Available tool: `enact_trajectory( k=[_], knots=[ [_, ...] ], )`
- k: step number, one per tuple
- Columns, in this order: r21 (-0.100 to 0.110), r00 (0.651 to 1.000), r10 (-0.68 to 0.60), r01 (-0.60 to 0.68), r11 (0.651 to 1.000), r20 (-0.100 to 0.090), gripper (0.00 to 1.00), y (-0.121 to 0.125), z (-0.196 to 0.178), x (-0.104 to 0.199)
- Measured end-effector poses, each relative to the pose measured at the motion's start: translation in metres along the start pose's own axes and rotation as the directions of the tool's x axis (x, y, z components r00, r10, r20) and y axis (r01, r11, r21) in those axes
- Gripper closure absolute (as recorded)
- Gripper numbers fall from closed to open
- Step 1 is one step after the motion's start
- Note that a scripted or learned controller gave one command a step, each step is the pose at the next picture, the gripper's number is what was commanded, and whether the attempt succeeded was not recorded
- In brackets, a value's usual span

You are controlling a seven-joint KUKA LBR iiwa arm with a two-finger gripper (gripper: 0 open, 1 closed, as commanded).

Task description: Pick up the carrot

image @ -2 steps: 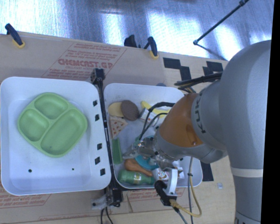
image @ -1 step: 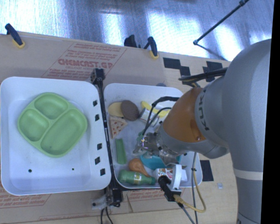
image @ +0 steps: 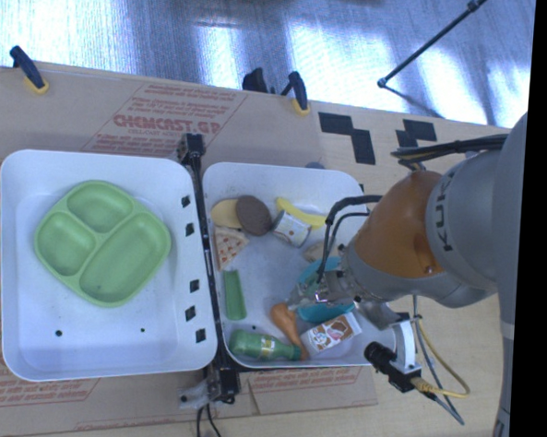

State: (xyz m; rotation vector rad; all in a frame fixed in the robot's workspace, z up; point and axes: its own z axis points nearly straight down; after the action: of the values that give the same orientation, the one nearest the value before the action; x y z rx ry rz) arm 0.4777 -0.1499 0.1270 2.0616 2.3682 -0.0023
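Bottle (image: 264, 345) first, green, lying on its side along the near wall of the right bin (image: 257, 177). Just right of it sits a small printed carton (image: 329, 335), tilted. And there's the carrot (image: 286, 322), orange, slanting between the two, its lower end touching the bottle's neck, resting loose on the bin floor. Right above the carton, the gripper (image: 317, 294) is down in the bin with blue pieces showing under the orange-banded wrist; whether the jaws are clenched or released, I cannot tell from up here, and the carrot is just beside it to the left, not under it. Moving back: a green stick (image: 235, 295) lies near the dividing wall, a triangular cracker-like slice (image: 226, 247) behind that. At the far end, a brown rounded item (image: 252, 214), a yellow wedge (image: 222, 212) to its left, a banana (image: 299, 211) over a small cup (image: 291, 230). Over in the left bin (image: 25, 355), a green divided plate (image: 103, 241) lies flat.
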Motion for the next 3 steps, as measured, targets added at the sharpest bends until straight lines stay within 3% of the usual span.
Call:
enact_trajectory(
  k=[1,2,3],
  knots=[
    [-0.021,0.81,0.586,-0.586,0.81,-0.007,1.0,0.012,0.028,0.04],
    [0.008,0.713,0.701,-0.701,0.713,-0.004,1.0,0.012,-0.1,0.087],
    [0.016,0.785,0.62,-0.62,0.785,-0.001,1.0,0.016,-0.071,0.065]
  ],
)
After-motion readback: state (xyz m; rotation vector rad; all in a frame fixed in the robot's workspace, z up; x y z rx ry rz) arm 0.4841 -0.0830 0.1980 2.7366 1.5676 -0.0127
